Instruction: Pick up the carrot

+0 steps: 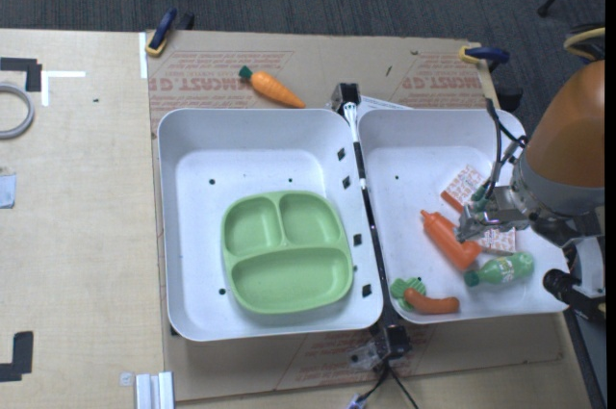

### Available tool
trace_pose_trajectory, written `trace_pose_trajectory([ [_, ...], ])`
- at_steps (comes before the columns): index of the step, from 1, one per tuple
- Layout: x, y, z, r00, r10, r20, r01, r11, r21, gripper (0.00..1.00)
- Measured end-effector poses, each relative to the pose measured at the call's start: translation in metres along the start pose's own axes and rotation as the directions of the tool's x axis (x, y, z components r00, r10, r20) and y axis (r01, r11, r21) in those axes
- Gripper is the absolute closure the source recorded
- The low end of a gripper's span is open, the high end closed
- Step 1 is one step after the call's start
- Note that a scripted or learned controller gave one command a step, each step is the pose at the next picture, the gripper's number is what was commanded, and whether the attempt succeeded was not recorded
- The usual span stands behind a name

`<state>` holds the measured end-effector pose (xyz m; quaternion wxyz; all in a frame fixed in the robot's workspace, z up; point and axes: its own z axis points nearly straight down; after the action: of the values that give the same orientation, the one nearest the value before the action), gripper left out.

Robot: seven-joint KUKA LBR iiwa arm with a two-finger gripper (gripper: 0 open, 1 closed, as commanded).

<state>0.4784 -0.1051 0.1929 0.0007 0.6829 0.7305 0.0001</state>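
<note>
An orange carrot point(273, 88) with a small green top lies on the brown cardboard behind the left bin, outside both bins. A second carrot-like piece point(430, 304), orange-red with a green leafy end, lies at the front edge of the right bin point(404, 147). My gripper point(479, 224) is low inside the right bin, at the right end of an orange bottle-shaped toy point(446, 238). It is about a hand's width behind and to the right of the leafy piece and far from the carrot on the cardboard.
A green divided plate point(286, 250) sits in the left bin point(192, 205). The right bin also holds a green bottle point(500, 269) just in front of the gripper and a red-and-white packet point(464, 185) behind it. Blue clamps point(162, 30) hold the cardboard's back corners.
</note>
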Motion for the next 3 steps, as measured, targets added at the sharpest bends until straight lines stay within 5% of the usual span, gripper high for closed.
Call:
trace_pose_trajectory([
  [1,0.0,0.0,0.0,1.0,0.0,0.0,0.0,1.0,0.0,0.0],
  [2,-0.0005,0.0016,-0.0097,1.0,-0.001,0.001,0.001,1.0,-0.003,1.0],
  [3,-0.0005,0.0015,-0.0097,1.0,0.0,0.001,0.0,1.0,-0.003,0.0],
])
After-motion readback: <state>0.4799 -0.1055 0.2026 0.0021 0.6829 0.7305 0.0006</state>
